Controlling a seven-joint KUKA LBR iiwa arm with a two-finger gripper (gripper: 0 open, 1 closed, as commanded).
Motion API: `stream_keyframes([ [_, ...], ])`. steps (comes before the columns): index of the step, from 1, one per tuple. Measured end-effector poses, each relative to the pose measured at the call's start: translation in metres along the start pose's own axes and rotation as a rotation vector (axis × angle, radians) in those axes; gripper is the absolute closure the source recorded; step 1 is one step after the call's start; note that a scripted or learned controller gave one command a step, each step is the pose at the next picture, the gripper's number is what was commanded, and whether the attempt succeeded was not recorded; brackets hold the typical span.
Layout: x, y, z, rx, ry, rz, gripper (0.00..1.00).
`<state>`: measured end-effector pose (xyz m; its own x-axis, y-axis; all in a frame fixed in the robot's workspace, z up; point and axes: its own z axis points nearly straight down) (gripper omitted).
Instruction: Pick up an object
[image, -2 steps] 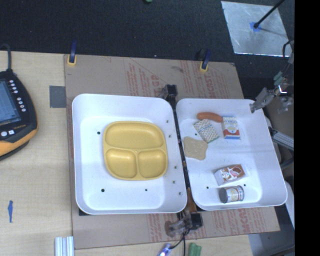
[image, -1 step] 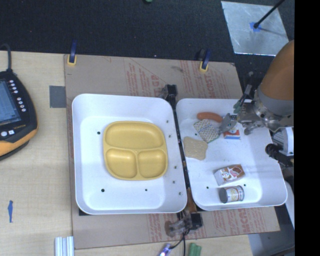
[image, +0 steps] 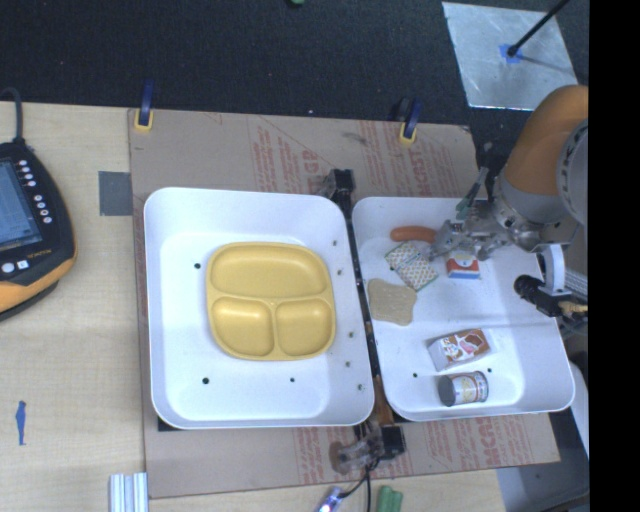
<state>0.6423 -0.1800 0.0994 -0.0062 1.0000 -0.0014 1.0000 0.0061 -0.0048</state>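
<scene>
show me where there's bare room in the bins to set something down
Left bin: bare floor rings the yellow tray, widest along its near edge. Right bin: open patch right of the packet and can. Crowded at the far end around the tool.

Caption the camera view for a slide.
KUKA arm's gripper hovers over small items in the right bin; yellow divided plate sits in the left bin.
</scene>
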Motion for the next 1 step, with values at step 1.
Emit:
stream_keyframes([
  [1, -0.0005, 0.001, -0.0117, -0.002, 0.0, -0.002, 1.0],
])
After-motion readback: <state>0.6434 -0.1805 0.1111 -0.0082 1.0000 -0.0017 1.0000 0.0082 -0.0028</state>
